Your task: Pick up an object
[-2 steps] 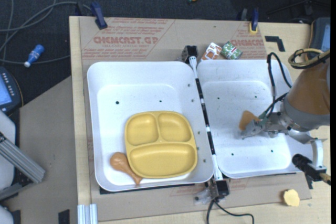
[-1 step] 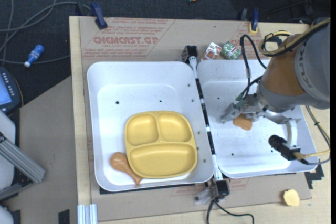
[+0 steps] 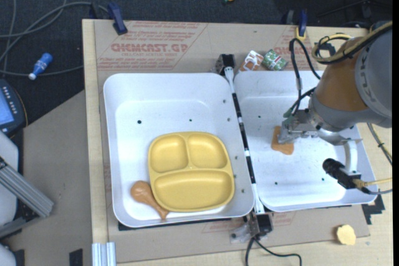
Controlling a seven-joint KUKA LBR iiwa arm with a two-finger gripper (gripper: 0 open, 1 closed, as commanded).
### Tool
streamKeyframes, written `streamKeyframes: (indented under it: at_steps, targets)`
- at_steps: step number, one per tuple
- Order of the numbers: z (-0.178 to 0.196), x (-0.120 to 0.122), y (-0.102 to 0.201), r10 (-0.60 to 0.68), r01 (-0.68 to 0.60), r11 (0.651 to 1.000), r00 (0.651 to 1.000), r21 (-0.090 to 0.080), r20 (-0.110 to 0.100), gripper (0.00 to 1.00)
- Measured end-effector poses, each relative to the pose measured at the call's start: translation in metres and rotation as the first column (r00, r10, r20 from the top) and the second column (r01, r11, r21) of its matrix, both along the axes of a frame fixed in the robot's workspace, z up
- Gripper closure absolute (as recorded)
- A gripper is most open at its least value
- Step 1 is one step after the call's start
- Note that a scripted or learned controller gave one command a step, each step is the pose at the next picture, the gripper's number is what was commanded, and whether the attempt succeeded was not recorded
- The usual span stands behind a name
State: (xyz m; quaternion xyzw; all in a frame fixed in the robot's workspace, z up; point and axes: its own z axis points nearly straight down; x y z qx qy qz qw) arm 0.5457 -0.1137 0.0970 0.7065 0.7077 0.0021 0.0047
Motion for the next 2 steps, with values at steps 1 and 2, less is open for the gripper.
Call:
streamKeyframes:
  at_steps: [1, 2]
  targets:
    - [-0.001, 0.000, 0.000, 0.000, 0.000, 1.000, 1.000, 0.000, -0.002, 0.00]
    - [0.009, 0.000, 0.000, 0.001, -0.001, 1.000, 1.000, -0.001, 0.001, 1.00]
